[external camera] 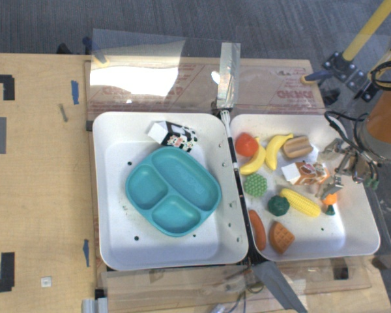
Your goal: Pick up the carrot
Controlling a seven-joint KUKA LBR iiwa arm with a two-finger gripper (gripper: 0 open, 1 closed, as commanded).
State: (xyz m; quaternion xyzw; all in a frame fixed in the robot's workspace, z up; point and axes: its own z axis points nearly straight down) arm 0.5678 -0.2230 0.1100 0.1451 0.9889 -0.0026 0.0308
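A robot gripper (337,180) reaches into the right bin (362,237) from the right, fingers closed around an orange carrot (330,198) beside a yellow corn cob (300,202)

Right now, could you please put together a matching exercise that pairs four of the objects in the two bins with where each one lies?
Things:
1. teal divided plastic tray
2. red round toy tomato
3. yellow toy corn cob
4. small orange toy carrot

Places:
A. right bin, far-left corner, beside the divider
B. right bin, next to the gripper
C. middle of the left bin
D. right bin, centre, right of the dark green toy vegetable

Pairs: 1-C, 2-A, 3-D, 4-B
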